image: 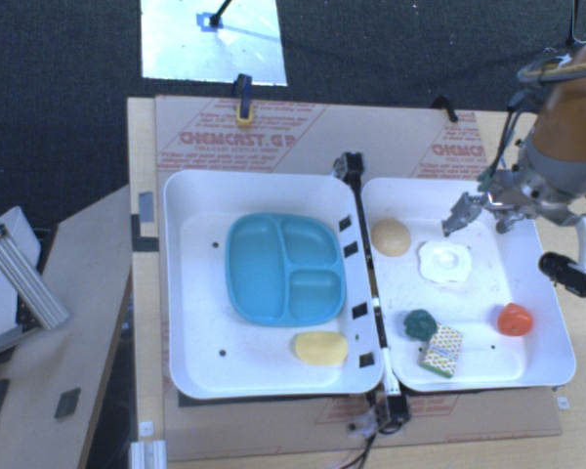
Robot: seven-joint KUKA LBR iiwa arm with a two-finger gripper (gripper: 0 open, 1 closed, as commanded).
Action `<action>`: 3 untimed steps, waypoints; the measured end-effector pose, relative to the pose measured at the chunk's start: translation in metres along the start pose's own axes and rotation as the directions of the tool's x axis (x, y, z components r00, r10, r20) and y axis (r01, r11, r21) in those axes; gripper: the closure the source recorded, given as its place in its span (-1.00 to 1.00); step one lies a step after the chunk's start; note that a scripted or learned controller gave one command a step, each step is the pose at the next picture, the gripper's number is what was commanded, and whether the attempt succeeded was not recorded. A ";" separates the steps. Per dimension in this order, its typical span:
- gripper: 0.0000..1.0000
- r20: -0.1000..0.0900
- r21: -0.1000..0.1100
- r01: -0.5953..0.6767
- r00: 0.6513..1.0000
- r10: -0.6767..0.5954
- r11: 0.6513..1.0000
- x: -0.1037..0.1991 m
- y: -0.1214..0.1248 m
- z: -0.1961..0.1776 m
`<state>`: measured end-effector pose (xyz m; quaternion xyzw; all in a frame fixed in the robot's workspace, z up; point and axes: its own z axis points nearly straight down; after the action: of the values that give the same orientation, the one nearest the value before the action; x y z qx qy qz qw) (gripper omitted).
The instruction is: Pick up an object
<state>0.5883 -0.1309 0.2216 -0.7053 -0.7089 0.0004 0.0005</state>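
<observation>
— Nearest the camera, what is seen?

— Along the near edge of the right bin [557,360], a patterned block [441,351] is found touching a dark green lump [420,323], with an orange-red piece [514,319] set apart towards the right. A yellow piece [320,348] is seen just beside a blue divided tray [285,268] in the left bin [190,262].

— And the pincer?

— The pincer [481,209] is held above the far part of the right bin, between a tan ball [391,236] and a white fried-egg piece [444,262]. Whether it is wide or narrow cannot be told; nothing is seen held in it.

— Which step is judged to be in hand?

— The approach, it would seem: no object has been lifted, and all of them lie on the bin floors. The egg piece is judged the likeliest target, being just beside the pincer.

— What is called for next?

— A descent centred over the chosen piece. Since the egg looks flat, a low, accurate closing would probably be needed, or it may be missed.
</observation>
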 end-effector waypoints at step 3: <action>1.00 0.001 -0.004 -0.004 1.000 0.004 1.000 0.001 -0.003 0.111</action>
<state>0.5856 -0.1301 0.1105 -0.7068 -0.7074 -0.0008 -0.0014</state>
